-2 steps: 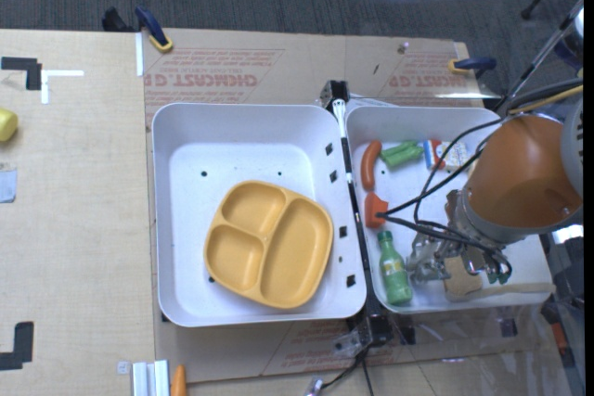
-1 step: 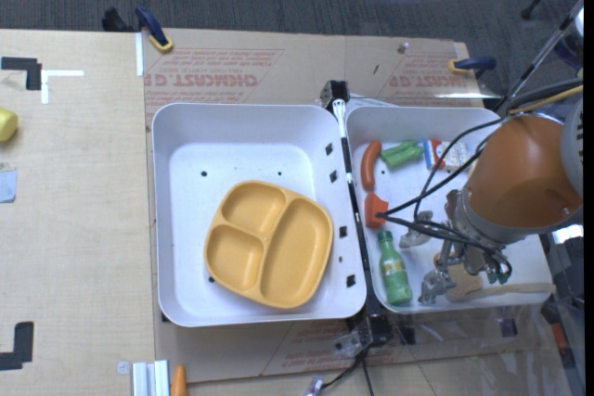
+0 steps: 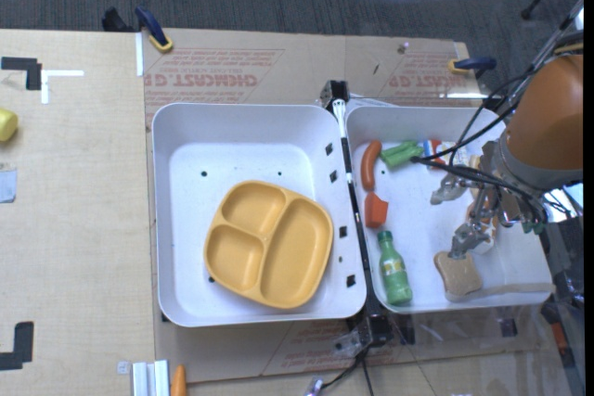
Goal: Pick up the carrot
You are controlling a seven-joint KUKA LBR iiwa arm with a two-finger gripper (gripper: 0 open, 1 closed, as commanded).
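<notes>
The carrot (image 3: 375,210), a short orange-red tapered piece, lies near the left wall of the right bin (image 3: 520,287). Just behind it lies a longer red-orange sausage-shaped thing (image 3: 369,164). My gripper (image 3: 464,232) hangs over the right half of that bin, just above a slice of bread (image 3: 457,276). It is well to the right of the carrot and nothing of the carrot is at its tip. Cables and the orange wrist band hide part of the bin's right side.
A green bottle (image 3: 393,269) lies in front of the carrot, and a green object (image 3: 401,153) lies at the back of the right bin. The left bin (image 3: 176,199) holds a yellow divided plate (image 3: 269,243). A yellow object (image 3: 6,125) sits at the bench's far left.
</notes>
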